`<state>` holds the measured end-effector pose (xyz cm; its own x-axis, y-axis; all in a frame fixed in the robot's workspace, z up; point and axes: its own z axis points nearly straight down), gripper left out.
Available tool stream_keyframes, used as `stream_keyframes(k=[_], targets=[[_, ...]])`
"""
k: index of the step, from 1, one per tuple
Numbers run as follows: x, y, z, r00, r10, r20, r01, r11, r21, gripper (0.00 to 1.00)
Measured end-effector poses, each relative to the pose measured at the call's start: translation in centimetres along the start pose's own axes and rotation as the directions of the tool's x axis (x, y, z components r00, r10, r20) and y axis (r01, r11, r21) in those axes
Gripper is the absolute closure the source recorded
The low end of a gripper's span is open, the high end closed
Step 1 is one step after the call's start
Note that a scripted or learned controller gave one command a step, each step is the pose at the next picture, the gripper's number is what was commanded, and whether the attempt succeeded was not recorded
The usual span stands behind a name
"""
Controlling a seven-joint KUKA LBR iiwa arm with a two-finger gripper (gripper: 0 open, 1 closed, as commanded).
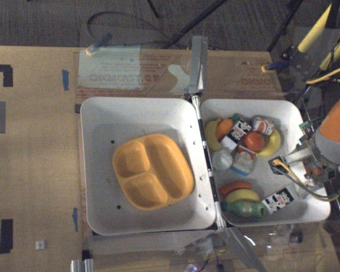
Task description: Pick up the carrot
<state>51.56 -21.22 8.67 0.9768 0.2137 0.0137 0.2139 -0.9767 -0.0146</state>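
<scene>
Many toys crowd the right bin (286,112). The carrot (235,187) lies low and right of the frame's centre, touching a banana (242,196), with a green bottle (245,209) just below. The gripper (317,164) hangs by the right edge; whether it is open or closed cannot be told. A grasp here would likely catch the banana instead, or push the carrot aside.

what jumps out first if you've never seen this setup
The big orange divided plate lying alone in the left bin grabs the eye first. Next comes the right bin, crowded with small toy foods and cartons, a yellow banana near its front. The arm with its orange band hangs over that bin's right edge.
</scene>
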Motion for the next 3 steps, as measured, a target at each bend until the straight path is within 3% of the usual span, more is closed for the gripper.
stream_keyframes(k=[1,2,3], targets=[[-2.4,-0.5,-0.2,1.0,-0.002,-0.007,0.002,1.0,-0.003,0.0],[-3.2,-0.9,-13.5,0.991,-0.133,0.018,0.133,0.991,-0.011,0.0],[-2.7,-0.8,0.1,0.999,-0.054,0.003,0.054,0.999,0.01,0.0]])
